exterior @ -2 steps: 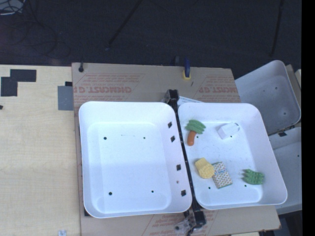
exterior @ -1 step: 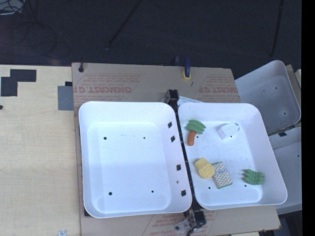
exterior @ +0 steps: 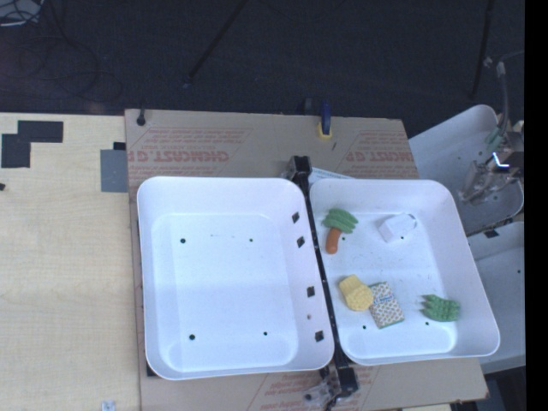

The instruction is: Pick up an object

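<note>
Though pale, a white block [exterior: 396,227] shows faintly in the right bin [exterior: 467,229].

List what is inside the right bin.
The right bin holds a toy carrot, a white block, a yellow piece touching a patterned packet, and a green toy. Whatever lies beneath them is covered.

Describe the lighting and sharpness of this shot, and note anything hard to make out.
Camera view: soft, even light; the left bin shows a faint bluish shade across its floor, no hard glare. The white object nearly blends into the right bin. The carrot toy, yellow piece and green toy read clearly though slightly soft. The background above the bench is dark.
</note>
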Motion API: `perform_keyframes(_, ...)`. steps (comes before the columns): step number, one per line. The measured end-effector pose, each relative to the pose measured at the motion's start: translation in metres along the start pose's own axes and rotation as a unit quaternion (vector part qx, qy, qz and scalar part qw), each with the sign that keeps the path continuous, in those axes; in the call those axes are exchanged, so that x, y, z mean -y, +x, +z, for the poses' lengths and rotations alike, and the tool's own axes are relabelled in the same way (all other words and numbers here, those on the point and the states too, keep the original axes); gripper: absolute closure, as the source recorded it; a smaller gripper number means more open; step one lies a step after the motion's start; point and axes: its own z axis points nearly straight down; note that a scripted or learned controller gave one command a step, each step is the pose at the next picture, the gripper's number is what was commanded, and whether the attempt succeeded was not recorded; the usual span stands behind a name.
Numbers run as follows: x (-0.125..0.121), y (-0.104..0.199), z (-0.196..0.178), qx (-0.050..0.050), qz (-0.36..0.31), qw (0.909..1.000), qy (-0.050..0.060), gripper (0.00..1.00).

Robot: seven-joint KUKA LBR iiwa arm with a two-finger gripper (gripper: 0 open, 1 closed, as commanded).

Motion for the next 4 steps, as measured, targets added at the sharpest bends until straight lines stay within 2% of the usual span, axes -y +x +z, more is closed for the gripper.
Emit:
perform_keyframes(1, 0.007, 0.07, 0.016, 0.001, -0.003, 1.0, -0.006, 1.0)
perform_keyframes(2, 0.0, 0.121, 0.006, 0.002, -0.003, 1.0, -0.009, 1.0)
perform_keyframes(3, 0.04, 0.196, -0.035, 0.001, -0.004, 0.9999, -0.01, 1.0)
perform_keyframes(4, 0.074, 0.243, -0.013, 0.003, -0.002, 1.0, -0.006, 1.0)
